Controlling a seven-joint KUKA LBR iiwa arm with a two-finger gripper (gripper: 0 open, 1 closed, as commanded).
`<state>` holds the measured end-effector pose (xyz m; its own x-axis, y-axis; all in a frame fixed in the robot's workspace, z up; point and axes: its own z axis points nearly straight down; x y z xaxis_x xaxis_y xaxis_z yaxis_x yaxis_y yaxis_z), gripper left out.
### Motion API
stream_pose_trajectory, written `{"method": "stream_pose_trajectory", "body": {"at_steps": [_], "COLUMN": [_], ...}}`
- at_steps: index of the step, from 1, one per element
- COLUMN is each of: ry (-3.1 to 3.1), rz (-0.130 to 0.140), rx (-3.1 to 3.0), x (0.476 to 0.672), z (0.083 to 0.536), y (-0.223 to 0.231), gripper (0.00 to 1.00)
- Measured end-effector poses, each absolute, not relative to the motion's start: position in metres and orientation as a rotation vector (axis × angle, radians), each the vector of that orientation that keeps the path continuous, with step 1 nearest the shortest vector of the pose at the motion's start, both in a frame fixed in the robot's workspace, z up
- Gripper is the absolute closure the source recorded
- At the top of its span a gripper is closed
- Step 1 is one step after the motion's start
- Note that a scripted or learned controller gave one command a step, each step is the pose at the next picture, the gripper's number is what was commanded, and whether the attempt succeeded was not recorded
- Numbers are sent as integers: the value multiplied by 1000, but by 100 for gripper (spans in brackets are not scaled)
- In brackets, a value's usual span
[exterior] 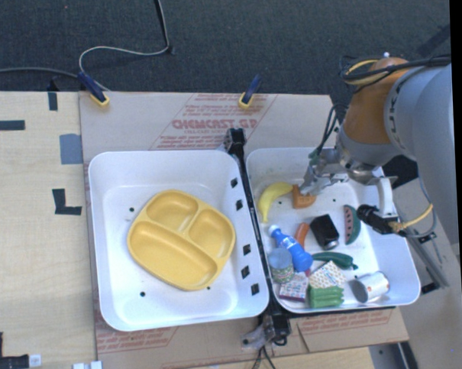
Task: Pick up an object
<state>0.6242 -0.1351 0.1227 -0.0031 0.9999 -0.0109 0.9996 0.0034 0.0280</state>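
bench [35,250], cardboard sheet [175,125], two white bins [111,246]

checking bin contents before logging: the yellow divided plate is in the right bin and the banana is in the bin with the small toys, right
Not quite. The camera view shows the yellow divided plate lying in the left bin, alone there. The rest holds: the banana is in the right bin among the small toys, near the gripper.

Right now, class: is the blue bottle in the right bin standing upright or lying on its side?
Lying on its side. The blue bottle stretches lengthwise across the floor of the right bin, among the other items.
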Motion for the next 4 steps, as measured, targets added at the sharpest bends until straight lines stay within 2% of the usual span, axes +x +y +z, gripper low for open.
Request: {"method": "stream_pose_trajectory", "body": {"at_steps": [1,2,3,4], "ry": [2206,2223,2223,2223], "rz": [18,0,-1,2], "rx": [2199,2219,2218,2218], "x": [624,655,655,616], "z": [122,85,95,201], "y": [-135,-131,-131,-92], "gripper": [0,0,100,100]}}
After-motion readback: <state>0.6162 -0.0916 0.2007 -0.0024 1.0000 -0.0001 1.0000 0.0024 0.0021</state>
